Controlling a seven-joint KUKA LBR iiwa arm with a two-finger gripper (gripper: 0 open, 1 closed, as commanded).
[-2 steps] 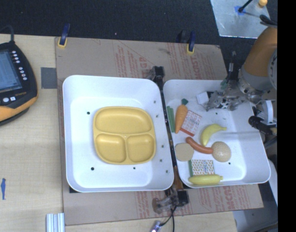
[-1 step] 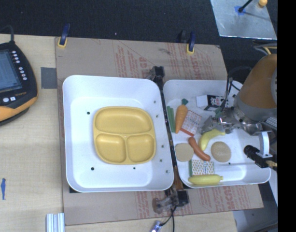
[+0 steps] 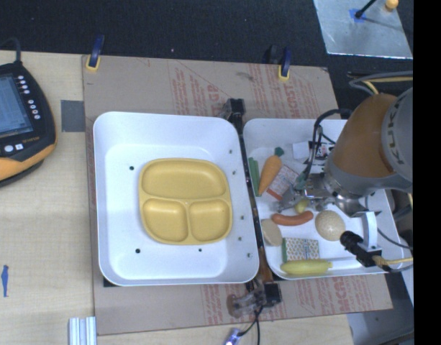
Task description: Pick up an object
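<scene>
Red lettering is printed across the cardboard sheet (image 3: 206,85) under both bins but is too small to be read. Nearest in the right bin (image 3: 257,131) a yellow banana (image 3: 305,267) is laid by a patterned packet (image 3: 301,249), then a bread roll (image 3: 271,232), a pale egg (image 3: 329,224), a red sausage (image 3: 293,218) and a carrot (image 3: 269,174) farther back, with the gripper (image 3: 304,190) lowered among them, its opening not to be told; a yellow divided plate (image 3: 185,200) is held in the left bin (image 3: 112,264)
</scene>
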